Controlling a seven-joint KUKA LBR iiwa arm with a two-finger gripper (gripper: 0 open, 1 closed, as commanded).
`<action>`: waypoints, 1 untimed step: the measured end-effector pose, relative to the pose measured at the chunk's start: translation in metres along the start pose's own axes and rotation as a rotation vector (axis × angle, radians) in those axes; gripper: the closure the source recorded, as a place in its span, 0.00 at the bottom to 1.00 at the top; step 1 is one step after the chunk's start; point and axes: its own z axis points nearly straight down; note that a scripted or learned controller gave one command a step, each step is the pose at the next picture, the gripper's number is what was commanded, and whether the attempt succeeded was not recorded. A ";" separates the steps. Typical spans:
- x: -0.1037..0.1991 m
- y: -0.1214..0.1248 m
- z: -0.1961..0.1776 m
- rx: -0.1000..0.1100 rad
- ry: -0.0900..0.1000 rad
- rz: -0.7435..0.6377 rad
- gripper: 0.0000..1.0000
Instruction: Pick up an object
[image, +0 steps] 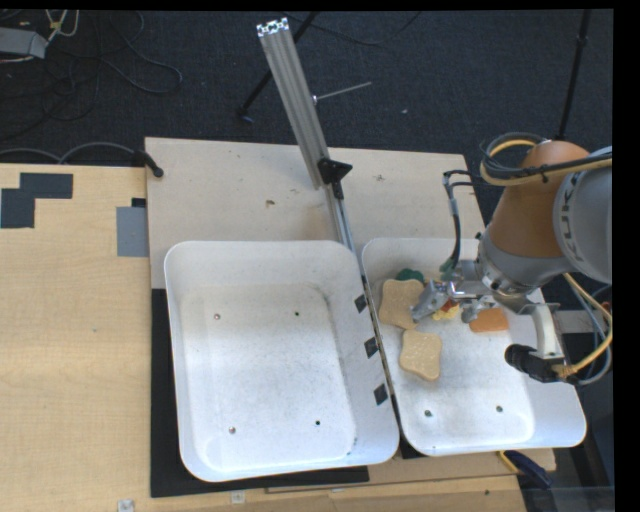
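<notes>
Objects: we see two tan, bread-like pieces (401, 301) (421, 354) in the right bin (500, 420), near its left wall; an orange piece (489, 321), a yellow bit (447, 312) and a green item (409, 274) lie close by.
Gripper: the gripper (437, 300) is low over this cluster; we cannot tell how its fingers stand.
Bench: the left bin (260, 360) sits beside it on pale board.
Room: dark carpet, cables, a slanted aluminium bar (300, 110).

You see the gripper (437, 303) low in the right bin (500, 425), beside a tan bread-like piece (399, 301); a second tan piece (421, 354), an orange block (489, 321) and a green item (409, 274) lie nearby.
</notes>
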 end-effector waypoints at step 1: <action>0.001 0.000 0.053 -0.004 -0.001 0.001 0.00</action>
